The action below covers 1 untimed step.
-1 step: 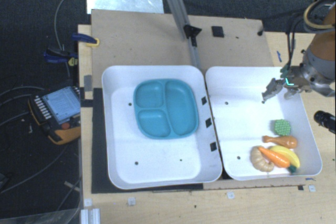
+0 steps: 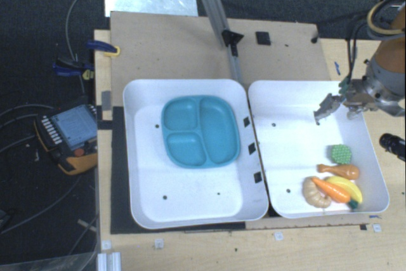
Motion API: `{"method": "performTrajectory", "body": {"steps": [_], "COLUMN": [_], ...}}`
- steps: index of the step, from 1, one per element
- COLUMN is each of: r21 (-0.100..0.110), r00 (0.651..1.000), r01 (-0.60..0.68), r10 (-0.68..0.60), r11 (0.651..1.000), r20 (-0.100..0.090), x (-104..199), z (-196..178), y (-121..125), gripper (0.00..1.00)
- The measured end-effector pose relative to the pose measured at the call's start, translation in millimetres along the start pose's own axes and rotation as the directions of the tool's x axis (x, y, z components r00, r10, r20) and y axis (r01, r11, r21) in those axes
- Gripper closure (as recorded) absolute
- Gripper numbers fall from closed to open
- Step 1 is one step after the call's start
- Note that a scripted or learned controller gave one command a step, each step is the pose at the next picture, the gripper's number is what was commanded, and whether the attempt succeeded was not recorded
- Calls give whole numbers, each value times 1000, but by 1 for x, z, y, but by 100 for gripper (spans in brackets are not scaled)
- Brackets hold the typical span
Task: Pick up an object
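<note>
Pickable stuff sits bunched in the near-right corner of the right shallow white plastic bin (image 2: 298,105), 5 toy food pcs total:
- 1 green knobbly toy chunk (image 2: 340,153) (broccoli-ish, can't be sure), farthest back of the group
- 1 tan toy chicken drumstick (image 2: 340,170), lying flat just in front of the green pc
- 1 yellow toy banana (image 2: 347,188), curved, touching the carrot
- 1 orange toy carrot (image 2: 331,190), lying diagonal over/against the banana
- 1 beige rounded toy pastry (image 2: 315,194) (croissant or bread, too small to tell), leftmost, touching the carrot

Left shallow white plastic bin (image 2: 143,200): 1 blue plastic divided plate (image 2: 200,131), 3 compartments, lying flat.

2 bins side by side on the tan counter (image 2: 171,41).

Grey two-finger gripper (image 2: 325,109) is above the back part of the right bin, well apart from the toy pile, pointing left. Nothing between the fingers; whether they're open or closed – can't tell at this res.
</note>
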<state>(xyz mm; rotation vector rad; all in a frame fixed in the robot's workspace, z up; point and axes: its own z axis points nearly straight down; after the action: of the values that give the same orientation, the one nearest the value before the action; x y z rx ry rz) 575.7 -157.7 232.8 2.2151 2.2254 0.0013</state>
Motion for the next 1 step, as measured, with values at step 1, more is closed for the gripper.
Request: {"method": "performTrajectory", "body": {"steps": [1], "r21": [3], "r00": [1000], "r01": [-3], "r10": [3], "r11": [1000], "r20": [0], "x": [-1], "z": [42], "y": [-2], "gripper": [0]}}
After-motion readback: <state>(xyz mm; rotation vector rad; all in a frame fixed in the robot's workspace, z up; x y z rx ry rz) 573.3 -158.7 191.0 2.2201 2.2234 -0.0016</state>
